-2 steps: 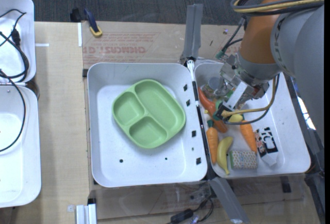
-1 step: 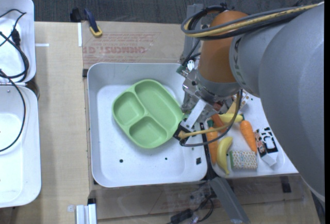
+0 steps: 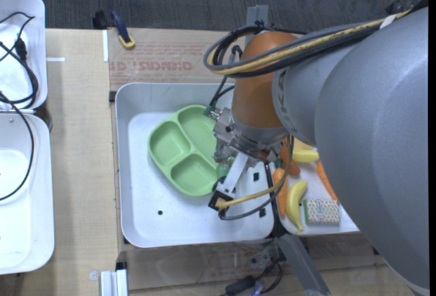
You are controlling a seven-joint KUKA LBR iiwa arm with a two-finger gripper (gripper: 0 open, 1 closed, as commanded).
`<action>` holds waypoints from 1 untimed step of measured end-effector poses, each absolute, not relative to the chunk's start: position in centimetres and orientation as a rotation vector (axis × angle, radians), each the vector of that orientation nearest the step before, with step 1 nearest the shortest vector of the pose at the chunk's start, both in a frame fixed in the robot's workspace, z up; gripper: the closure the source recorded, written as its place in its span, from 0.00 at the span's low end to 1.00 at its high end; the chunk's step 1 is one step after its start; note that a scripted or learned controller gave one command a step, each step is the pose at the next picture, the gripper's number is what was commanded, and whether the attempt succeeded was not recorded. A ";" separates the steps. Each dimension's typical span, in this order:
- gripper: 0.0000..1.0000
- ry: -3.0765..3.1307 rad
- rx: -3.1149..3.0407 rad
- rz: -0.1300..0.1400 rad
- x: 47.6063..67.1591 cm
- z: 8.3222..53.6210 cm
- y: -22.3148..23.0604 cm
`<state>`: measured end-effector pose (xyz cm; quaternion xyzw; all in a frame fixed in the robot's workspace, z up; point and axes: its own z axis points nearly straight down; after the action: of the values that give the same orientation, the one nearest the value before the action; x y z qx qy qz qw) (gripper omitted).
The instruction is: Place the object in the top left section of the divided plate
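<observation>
Camera view: pale green divided plate [image 3: 180,151], three sections, lies flat and askew in white bin [image 3: 136,219], right edge under my claw [image 3: 226,155]. Claw apart or together: cannot tell.

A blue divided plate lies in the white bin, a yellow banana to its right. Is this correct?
No: the camera view shows the divided plate is green, not blue. It lies in the white bin, a yellow banana to its right.

Pale green divided plate [image 3: 152,149], three sections, lying flat in the white bin [image 3: 136,219] and turned a bit diagonal. Its right edge tucks under the gripper [image 3: 228,155]; the rest sticks out left of it.
</observation>
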<state>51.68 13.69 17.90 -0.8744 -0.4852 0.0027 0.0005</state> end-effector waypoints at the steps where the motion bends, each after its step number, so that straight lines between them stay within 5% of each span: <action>1: 1.00 -1.647 -2.674 0.009 47.8 21.2 15.1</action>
<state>47.82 15.07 21.16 -0.8515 -0.5244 0.0028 0.0005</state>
